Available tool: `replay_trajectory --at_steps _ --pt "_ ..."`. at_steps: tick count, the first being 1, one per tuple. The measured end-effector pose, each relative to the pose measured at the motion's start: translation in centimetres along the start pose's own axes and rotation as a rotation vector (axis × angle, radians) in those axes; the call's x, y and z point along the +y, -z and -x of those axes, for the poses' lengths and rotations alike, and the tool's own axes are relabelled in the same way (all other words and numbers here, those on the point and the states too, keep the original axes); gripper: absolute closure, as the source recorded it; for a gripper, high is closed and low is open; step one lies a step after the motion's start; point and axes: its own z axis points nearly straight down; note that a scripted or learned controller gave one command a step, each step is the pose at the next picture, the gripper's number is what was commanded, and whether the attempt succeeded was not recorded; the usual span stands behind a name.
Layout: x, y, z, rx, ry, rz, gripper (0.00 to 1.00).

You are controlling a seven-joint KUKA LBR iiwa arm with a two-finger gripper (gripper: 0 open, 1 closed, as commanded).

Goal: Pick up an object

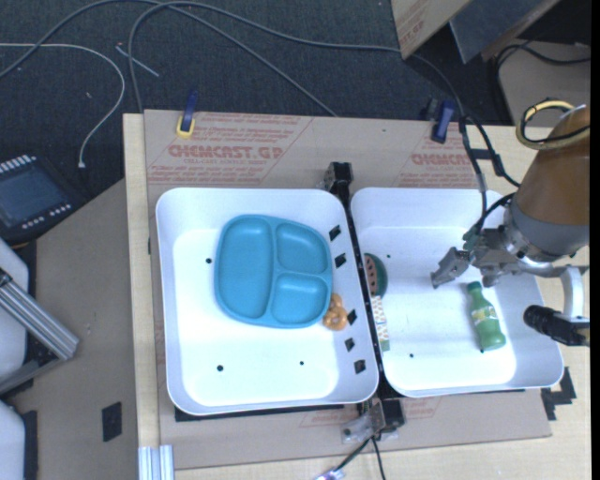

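place: robot lab | signs: big grey and orange robot arm (553,187) over a tabletop (141,281) | two white bins (178,309) held by clamps (187,114) | loose wires (112,56) on dark carpet | cardboard box (427,19) | metal rail (33,314)

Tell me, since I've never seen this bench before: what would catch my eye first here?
The big blue divided plate in the left bin stands out most, with a small orange-brown item against its lower right edge. In the right bin, a green bottle lies on its side, and the arm's tool hovers just above and to its left.
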Motion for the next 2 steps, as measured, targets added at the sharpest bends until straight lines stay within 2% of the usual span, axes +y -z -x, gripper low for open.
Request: replay_trajectory --at_steps 1,2 --pt "-0.7 -6.0 -0.6 0.001 0.001 -0.002 0.00" --pt "-0.5 -4.5 -0.5 -0.001 0.001 0.007 1.00"
